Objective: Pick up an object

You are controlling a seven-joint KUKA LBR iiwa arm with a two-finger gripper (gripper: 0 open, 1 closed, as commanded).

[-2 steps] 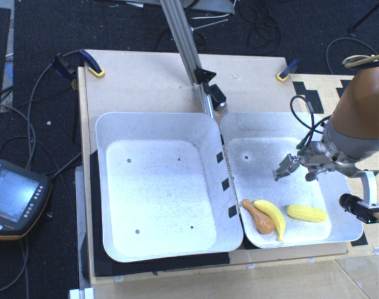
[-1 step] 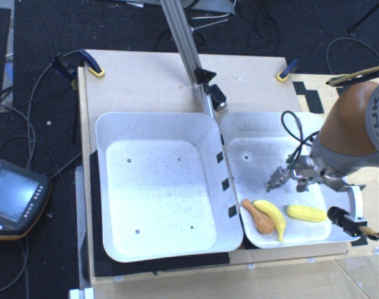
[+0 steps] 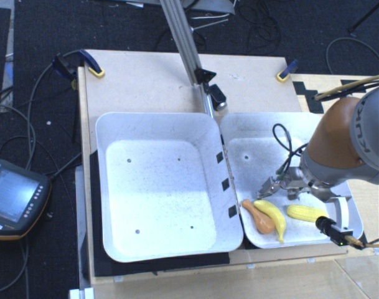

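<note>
One fixed camera above the bench (image 3: 177,83), slanting down over both bins (image 3: 158,185).

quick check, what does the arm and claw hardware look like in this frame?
Grey arm with a wide orange-brown band above the wrist and dark lettering on the grey shell. A black cable loops beside the wrist. The claw is bare silvery metal, small and angular.

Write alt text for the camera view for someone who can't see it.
A grey robot arm reaches from the right into the right-hand white bin, its end effector just above a yellow banana, an orange pear-shaped toy and a yellow corn cob. The left bin sits beside it on a wooden bench.
</note>
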